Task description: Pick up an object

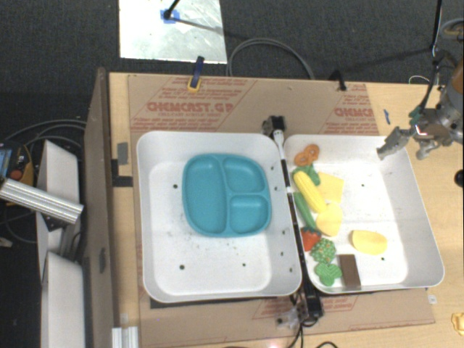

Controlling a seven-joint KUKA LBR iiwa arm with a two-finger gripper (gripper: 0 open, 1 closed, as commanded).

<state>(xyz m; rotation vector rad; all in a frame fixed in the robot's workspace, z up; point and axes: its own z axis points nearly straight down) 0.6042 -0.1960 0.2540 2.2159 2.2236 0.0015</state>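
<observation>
The right bin (406,216) holds several toy foods along its left side: an orange slice (310,153), a corn cob (305,186), a yellow wedge (331,188), a green pod (304,210), a red piece (310,240), green broccoli bits (325,261) and a brown block (349,270). A yellow lemon-like piece (368,242) lies apart, nearer the bin's middle. My gripper (407,148) hangs over the bin's far right corner, open, with nothing between its fingers. It is well away from every item.
The left bin (163,267) carries a teal divided plate (226,194). A black clamp (275,127) sits at the far end of the seam between the bins. Cardboard lies under both bins. A bare white floor stretches across the right bin's right half.
</observation>
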